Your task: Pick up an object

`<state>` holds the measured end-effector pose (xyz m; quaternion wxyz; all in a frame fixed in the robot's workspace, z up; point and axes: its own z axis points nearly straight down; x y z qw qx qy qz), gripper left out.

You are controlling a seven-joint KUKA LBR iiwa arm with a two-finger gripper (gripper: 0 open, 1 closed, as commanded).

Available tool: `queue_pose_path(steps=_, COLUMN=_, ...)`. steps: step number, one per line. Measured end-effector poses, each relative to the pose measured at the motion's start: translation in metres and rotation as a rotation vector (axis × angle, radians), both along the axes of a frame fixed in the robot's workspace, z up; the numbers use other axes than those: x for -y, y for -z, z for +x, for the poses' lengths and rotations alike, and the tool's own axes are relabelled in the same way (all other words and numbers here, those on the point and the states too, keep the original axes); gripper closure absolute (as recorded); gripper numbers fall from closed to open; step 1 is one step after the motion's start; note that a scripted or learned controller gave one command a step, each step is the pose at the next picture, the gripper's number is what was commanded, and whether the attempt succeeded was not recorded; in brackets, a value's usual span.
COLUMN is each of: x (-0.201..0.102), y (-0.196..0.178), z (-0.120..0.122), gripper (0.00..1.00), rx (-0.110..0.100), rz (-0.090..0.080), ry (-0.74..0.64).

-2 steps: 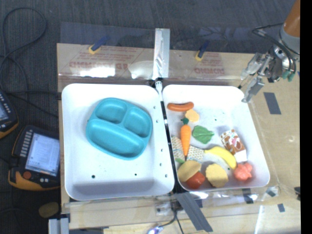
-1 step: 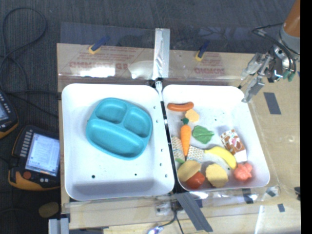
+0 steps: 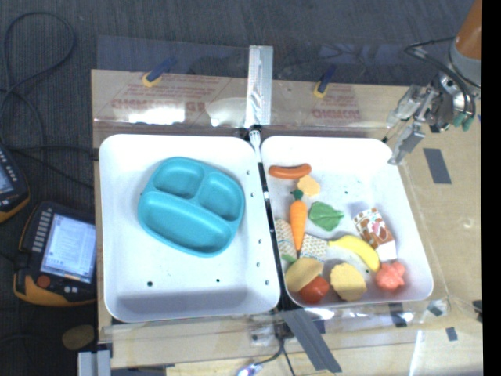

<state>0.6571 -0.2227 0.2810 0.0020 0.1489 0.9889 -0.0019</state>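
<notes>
Nearest the camera, toy food is lying heaped in the right shallow white bin [image 3: 407, 210]: a yellow plastic banana [image 3: 354, 250], an orange carrot [image 3: 298, 218] and a red sausage [image 3: 290, 171]. Farther back, the two-finger gripper [image 3: 405, 130] is hovering with its fingers spread open, holding nothing, above the bin's far right corner, well apart from the food.

The right bin [image 3: 407, 210] is crowded along its near edge and centre: banana [image 3: 356, 249], carrot [image 3: 298, 217], sausage [image 3: 290, 171] and other toy foods lie close together. Its far right corner is bare. In the left bin [image 3: 117, 210], room rings the blue divided plate [image 3: 192, 204].
</notes>
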Motion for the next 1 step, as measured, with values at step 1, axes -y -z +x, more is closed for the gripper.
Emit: queue_pose_path(steps=1, x=0.0000, y=0.0000, z=0.0000, gripper=0.00, rx=0.000, rz=0.000, ry=0.000)
